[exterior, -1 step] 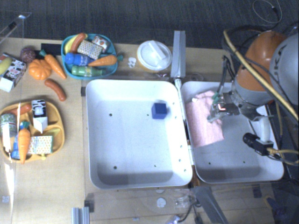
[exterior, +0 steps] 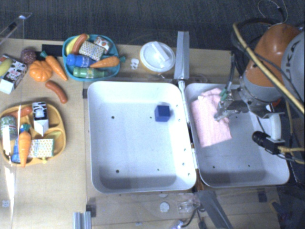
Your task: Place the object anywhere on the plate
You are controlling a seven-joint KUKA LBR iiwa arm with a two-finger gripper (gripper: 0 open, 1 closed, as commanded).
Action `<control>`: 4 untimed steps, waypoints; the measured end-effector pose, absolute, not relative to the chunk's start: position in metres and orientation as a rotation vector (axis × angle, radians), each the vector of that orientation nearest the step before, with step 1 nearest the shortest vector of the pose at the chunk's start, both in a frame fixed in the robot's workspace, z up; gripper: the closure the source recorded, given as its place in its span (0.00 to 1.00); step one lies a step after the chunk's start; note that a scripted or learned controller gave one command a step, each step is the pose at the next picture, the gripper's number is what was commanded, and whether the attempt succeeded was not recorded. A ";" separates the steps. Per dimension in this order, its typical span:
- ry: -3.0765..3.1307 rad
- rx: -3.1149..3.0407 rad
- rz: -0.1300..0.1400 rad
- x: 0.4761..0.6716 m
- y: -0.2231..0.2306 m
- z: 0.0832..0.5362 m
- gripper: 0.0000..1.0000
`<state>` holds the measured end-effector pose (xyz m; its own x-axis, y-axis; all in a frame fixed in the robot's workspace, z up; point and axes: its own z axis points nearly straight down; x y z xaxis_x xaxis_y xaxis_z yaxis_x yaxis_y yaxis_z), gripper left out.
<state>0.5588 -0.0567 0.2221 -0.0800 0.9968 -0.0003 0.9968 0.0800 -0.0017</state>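
A small blue cube [exterior: 163,112] sits in the left bin [exterior: 105,175], towards its far right corner and a little in from the right wall; it looks squarish, with no long axis to line up on. Across the divider, in the right bin [exterior: 238,175], a pink cloth [exterior: 208,118] lies along the left wall. The jaws [exterior: 223,109] hang over the cloth's right edge, so the cube lies to their left, in the other bin. I cannot tell whether they are apart or together, and nothing shows between them. The arm [exterior: 271,70] bends in over the far right corner, wrist pointing down.
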 end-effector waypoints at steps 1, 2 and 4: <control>-2.686 -1.626 0.003 0.549 -0.003 0.211 1.00; -2.957 -1.059 -0.001 0.535 0.055 0.211 1.00; -3.143 0.003 -0.003 0.520 0.148 0.225 1.00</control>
